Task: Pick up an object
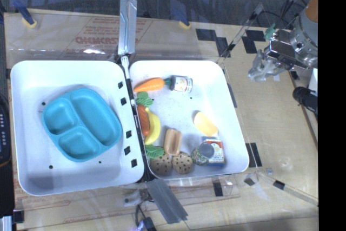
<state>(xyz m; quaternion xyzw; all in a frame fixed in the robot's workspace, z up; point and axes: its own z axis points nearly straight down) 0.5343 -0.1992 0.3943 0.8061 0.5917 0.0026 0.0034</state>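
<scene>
Carrot, orange moulded plastic toy with green top, lies at right white bin's far-left corner beside small jar; judged light, rigid, slippery, best pinched across mid-body; claw hovers outside bin, opening cannot tell.

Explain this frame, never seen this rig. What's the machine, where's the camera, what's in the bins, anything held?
One fixed camera looks down at a slant on a bench. The machine at the right is a grey robot arm; its two-finger gripper hangs outside the bins, above the bench, with nothing visibly between its fingers.

The left white bin holds a blue plastic divided tray.

The right white bin holds toy food: an orange carrot, a small labelled jar on its side, a yellow lemon-shaped piece, a yellow banana, a tan hot-dog bun, a small tin can and two brown cookies. Most crowd the bin's left and near sides.
</scene>
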